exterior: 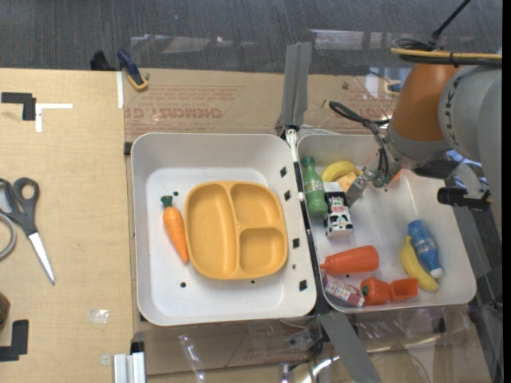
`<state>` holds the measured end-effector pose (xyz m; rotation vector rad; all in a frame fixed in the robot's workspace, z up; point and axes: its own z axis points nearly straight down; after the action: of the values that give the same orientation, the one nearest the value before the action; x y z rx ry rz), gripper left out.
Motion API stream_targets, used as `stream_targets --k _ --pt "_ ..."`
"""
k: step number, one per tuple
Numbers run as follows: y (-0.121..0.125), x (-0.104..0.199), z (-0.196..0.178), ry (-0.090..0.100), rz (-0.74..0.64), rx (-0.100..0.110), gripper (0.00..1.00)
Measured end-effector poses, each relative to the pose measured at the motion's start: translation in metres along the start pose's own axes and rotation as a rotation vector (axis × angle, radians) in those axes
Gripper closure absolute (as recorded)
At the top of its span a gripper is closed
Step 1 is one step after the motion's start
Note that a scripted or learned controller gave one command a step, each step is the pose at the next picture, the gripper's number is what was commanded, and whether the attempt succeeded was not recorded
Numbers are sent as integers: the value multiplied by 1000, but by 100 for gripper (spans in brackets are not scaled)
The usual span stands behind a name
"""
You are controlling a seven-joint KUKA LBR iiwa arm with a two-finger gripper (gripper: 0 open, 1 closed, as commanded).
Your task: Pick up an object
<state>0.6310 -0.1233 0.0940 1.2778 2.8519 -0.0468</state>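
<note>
My gripper (369,180) hangs low over the back of the right bin (455,294), below the orange band of the arm (423,102). It is just right of a yellow banana (338,170) and above a black-and-white milk carton (338,215). A green bottle (314,187) stands along the bin's left wall. Nearer the front lie an orange-red carrot-shaped toy (352,259), red pieces (382,290) and a small packet (342,294). A blue bottle (424,246) and a second banana (414,266) lie at the right.
The left bin (152,294) holds a yellow divided plate (237,230) and a small carrot (174,227). Scissors (29,223) lie on the wooden bench at far left. A blue clamp (132,69) sits at the back.
</note>
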Motion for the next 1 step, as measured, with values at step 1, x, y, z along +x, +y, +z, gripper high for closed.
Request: stream_targets --k 1 --pt "-54 54 2 27 61 -18 0"
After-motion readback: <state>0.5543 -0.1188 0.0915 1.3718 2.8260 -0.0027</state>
